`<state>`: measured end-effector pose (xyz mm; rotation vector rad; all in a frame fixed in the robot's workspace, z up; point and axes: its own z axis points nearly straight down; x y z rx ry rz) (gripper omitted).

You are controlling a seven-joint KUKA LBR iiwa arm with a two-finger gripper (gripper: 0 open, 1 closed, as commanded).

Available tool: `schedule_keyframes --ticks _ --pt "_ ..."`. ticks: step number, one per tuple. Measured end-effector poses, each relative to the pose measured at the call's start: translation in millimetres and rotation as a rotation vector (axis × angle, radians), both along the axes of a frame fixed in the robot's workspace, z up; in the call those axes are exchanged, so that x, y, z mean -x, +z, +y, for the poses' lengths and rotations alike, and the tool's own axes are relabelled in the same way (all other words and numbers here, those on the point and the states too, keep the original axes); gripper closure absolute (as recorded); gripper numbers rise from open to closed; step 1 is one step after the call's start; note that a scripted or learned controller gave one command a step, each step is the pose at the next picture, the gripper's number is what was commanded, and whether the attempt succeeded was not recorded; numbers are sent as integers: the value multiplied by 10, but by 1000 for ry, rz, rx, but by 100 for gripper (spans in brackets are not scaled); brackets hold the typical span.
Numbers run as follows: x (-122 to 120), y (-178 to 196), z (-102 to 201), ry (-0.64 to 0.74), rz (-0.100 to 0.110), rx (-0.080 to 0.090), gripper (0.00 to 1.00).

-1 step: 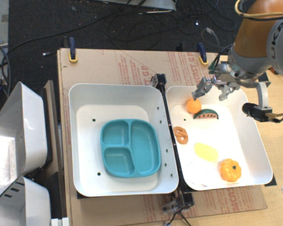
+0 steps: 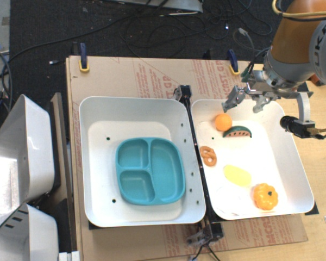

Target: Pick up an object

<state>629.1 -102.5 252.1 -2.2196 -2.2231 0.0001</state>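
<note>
My gripper (image 2: 245, 103) hangs over the back edge of the right bin (image 2: 293, 162), its two fingers spread apart and nothing between them, so it is open. Just below and left of it lies an orange ball (image 2: 223, 122), with a watermelon slice (image 2: 237, 131) touching or nearly touching it on the right. Further forward in the same bin are a small pretzel (image 2: 208, 156) by the left wall, a flat yellow piece (image 2: 237, 175) in the middle and an orange pumpkin-like toy (image 2: 265, 196) near the front.
The left bin (image 2: 92, 145) holds a teal divided plate (image 2: 150, 171). White tubs (image 2: 19, 156) stand off the bench at the far left. A black camera unit (image 2: 296, 125) juts from the wrist over the right bin's right rim.
</note>
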Motion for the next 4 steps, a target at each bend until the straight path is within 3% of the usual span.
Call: schedule_keyframes --ticks 3,4 --pt "-118 -1625 -66 -2 2 0 0" --pt "-126 -1494 -66 -2 0 0 100"
